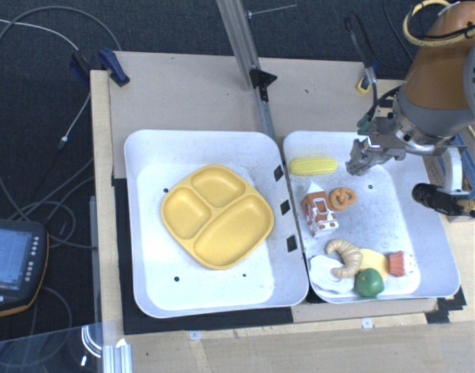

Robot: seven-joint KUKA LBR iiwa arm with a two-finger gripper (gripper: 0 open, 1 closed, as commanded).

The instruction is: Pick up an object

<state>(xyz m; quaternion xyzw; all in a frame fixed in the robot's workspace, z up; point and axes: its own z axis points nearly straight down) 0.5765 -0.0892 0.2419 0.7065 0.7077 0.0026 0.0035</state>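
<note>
End effector (361,162), dark grey metal, sits in the upper right of the frame over the back of the right shallow white plastic bin (424,239); can't tell whether it is open or closed, and nothing is visibly held; the blur there hides the detail. My read: it's poised above the bin floor for a pick, closest candidates being the yellow corn cob toy (313,165) just to its left and the brown pretzel-shaped toy (342,199) just below it.

Rest of the pickable stuff is clustered lower in the same bin: small red-and-white carton-like box (319,213) near the divider; tan croissant-shaped toy (346,256) lying on a small white plate (321,274); green round ball (368,283) touching the plate edge; yellow flat piece (372,259) behind it; small orange-red block (399,263) at the right. All look like smooth moulded plastic; rounded shapes likely to roll or slip, the box offers flatter sides.

Left white bin (144,208) carries a yellow three-compartment plastic tray (218,216), glossy, turned at an angle; well apart from the arm. Both bins rest on the pale beige surface (183,92).
</note>
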